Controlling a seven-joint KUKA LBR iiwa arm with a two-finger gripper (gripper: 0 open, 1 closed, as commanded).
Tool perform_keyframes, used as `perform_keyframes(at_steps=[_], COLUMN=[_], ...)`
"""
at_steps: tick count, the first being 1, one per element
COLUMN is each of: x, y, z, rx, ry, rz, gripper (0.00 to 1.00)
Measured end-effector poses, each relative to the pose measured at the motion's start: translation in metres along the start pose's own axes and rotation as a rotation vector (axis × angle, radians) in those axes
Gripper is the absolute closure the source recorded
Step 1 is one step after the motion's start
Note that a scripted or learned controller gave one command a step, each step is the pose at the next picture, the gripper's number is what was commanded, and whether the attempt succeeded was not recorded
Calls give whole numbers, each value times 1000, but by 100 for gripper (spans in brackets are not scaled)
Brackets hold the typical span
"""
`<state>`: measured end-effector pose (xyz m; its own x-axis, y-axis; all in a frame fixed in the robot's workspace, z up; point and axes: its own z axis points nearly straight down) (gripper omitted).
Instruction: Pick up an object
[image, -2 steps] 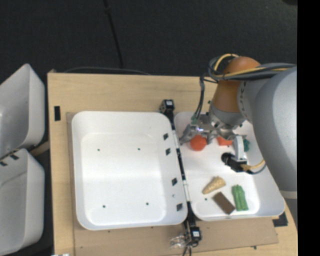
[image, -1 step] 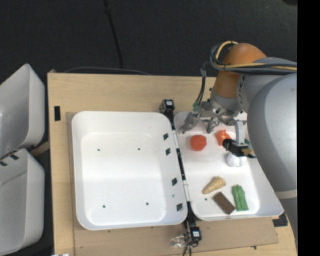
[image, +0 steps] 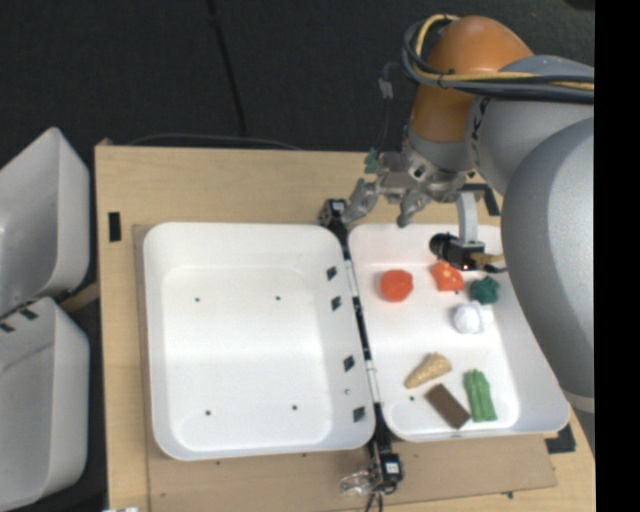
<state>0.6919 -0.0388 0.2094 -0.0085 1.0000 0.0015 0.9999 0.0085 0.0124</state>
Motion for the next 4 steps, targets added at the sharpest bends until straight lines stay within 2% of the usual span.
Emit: perform_keyframes(at_steps=[1,2,3,4], x=[-7,46,122,192], y=[-2,-23,-27,-46], z=[-4,9,8,-15], rx=[7,13,11,10], ry=[-7,-2,0,2], rz=[3,4,0,-1], gripper=[100,100,100,100])
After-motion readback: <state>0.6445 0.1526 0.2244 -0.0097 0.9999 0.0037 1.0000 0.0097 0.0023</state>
